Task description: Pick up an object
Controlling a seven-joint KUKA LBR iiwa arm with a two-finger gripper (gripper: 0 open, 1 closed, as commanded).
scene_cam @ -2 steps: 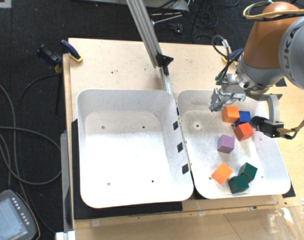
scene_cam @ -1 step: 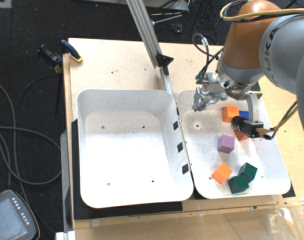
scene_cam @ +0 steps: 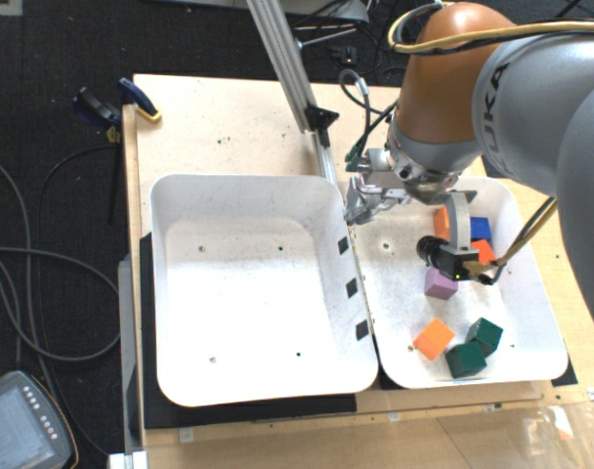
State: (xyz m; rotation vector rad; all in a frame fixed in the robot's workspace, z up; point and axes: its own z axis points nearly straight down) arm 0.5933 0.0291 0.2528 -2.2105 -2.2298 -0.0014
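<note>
Left bin (scene_cam: 180, 213); right bin (scene_cam: 531, 360) with purple block (scene_cam: 440, 283), orange block (scene_cam: 434, 339) and green blocks (scene_cam: 476, 348). Gripper (scene_cam: 360, 208) hovers near the divider, nothing visibly held; finger state cannot be told. Pick apparently not yet achieved.

Two bins side by side on bench (scene_cam: 229, 115). Left bin (scene_cam: 180, 360) beside right bin (scene_cam: 531, 355), rims touching along middle. Arm (scene_cam: 512, 76) reaches in from right, hangs over right bin's far end. Gripper (scene_cam: 360, 203) sits low over dividing rim, far side. Blocks all in right bin: one block (scene_cam: 440, 283) mid-bin, another block (scene_cam: 434, 339) nearer front, two blocks (scene_cam: 476, 348) touching just right of it, small cluster (scene_cam: 479, 233) behind, partly under arm. Clamp (scene_cam: 116, 106) at bench's far left corner. Pendant (scene_cam: 19, 428) on floor, front left.
</note>
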